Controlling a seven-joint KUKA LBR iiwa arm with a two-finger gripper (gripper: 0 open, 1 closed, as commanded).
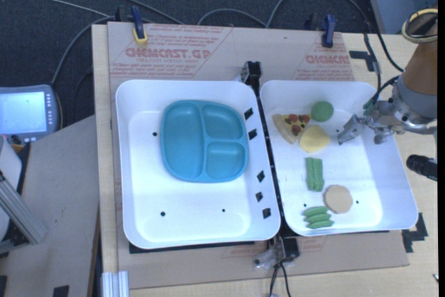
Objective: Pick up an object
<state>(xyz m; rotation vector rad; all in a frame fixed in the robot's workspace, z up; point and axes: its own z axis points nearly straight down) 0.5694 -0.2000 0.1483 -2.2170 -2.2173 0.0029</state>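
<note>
My gripper (350, 131) hovers over right bin (389, 181), fingers apart, holding nothing. Nearest: yellow lemon (314, 140), green ball (322, 110), pizza slice (292, 124). Lower down: green pod (315, 173), round cookie (338, 199). Blue divided plate (204, 141) sits in left bin (139, 170).

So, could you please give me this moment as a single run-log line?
gripper: over right bin, holding nothing | nearest: yellow piece | blue plate: in left bin | pick: not done

Red "CHEMCAST G.P" print on worktop (174, 49) sheet behind left bin, repeated partly behind right bin; smaller lines unreadable
</note>
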